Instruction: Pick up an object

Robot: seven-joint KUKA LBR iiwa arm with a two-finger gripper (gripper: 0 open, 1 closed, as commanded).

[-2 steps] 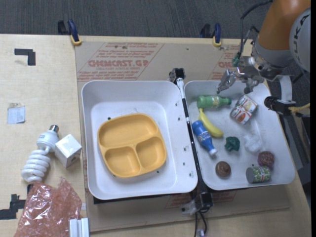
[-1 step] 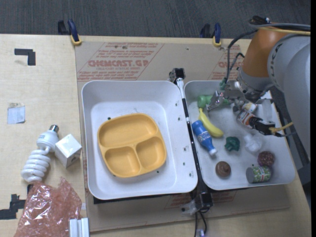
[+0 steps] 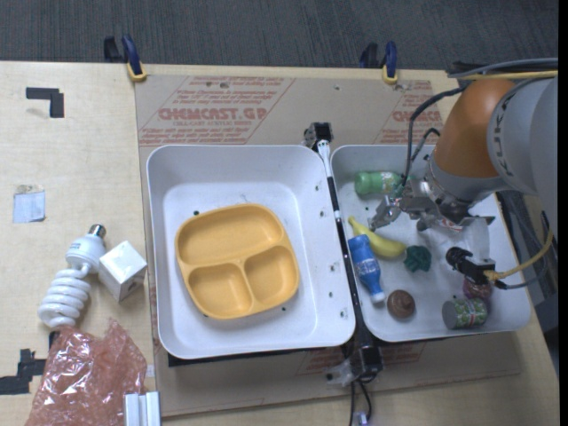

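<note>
Tabletop [image 3: 71, 149]: carries two white bins. Left bin [image 3: 169, 309] holds a yellow tray [image 3: 238, 260]. Right bin [image 3: 515, 264], the landmark, holds all candidate objects.

Arm [image 3: 497, 131]: over the bin's upper middle. Claw [image 3: 401, 208] hangs low there; how far open it stands cannot be told, and nothing is seen in its grasp.

Objects: blue bottle [image 3: 366, 269] at the bin's left wall; banana [image 3: 377, 240] just beside it, nearest the claw; green bottle [image 3: 377, 183] at the bin's top; can [image 3: 466, 311], brown piece [image 3: 401, 303] along its bottom; green toy [image 3: 417, 258] centrally.

Judgement: descend squarely on the banana; the blue bottle and bin wall crowd that approach.
</note>
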